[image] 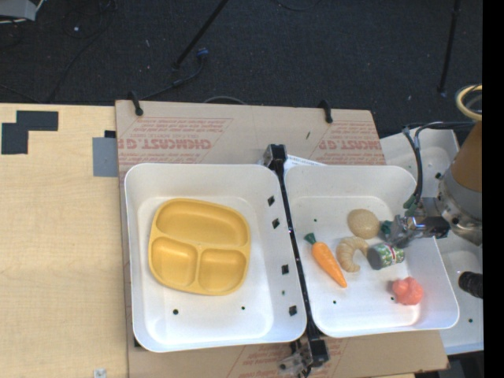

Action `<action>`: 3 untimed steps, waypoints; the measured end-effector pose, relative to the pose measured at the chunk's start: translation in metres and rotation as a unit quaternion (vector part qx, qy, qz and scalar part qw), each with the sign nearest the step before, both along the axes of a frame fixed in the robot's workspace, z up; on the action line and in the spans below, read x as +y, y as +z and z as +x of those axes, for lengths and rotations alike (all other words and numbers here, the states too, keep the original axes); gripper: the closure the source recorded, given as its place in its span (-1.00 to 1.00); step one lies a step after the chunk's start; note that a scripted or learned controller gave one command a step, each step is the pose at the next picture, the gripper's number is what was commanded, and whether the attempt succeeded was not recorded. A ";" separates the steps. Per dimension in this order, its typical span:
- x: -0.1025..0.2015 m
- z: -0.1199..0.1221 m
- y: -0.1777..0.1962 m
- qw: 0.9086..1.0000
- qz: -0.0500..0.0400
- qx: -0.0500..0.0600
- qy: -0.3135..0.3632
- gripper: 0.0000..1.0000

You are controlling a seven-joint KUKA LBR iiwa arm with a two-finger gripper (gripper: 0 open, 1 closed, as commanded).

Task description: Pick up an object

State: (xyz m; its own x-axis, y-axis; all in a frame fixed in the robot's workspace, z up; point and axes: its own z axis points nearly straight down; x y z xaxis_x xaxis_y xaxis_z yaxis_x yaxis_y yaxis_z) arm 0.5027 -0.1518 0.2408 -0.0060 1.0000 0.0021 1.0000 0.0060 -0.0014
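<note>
From above, the table [55, 235] carries two shallow white bins side by side on a cardboard sheet [236, 136]. The left bin [157, 321], in the middle of the frame, holds a yellow divided tray [201, 245] lying flat. The right bin [370, 321], at centre right, holds a carrot [327, 262] near its left side, a pale round potato-like piece [364, 223], a curved tan piece [350, 253] just below it, a small dark cylinder with a green-and-white label [384, 255], and a pink lump [407, 290] toward the lower right corner. The arm [471, 176] enters from the right edge. Its claw [403, 231] sits low over the right bin's right side, just above the labelled cylinder and beside the pale round piece. The claw's tip is small and dark here, so how far it is open, and whether it touches the cylinder, cannot be told.
</note>
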 end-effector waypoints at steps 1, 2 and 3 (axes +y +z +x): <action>0.050 0.019 -0.014 1.000 0.000 0.002 0.000 1.00; 0.094 0.030 -0.020 1.000 0.000 0.002 -0.001 1.00; 0.145 0.060 -0.020 1.000 0.000 0.000 0.000 1.00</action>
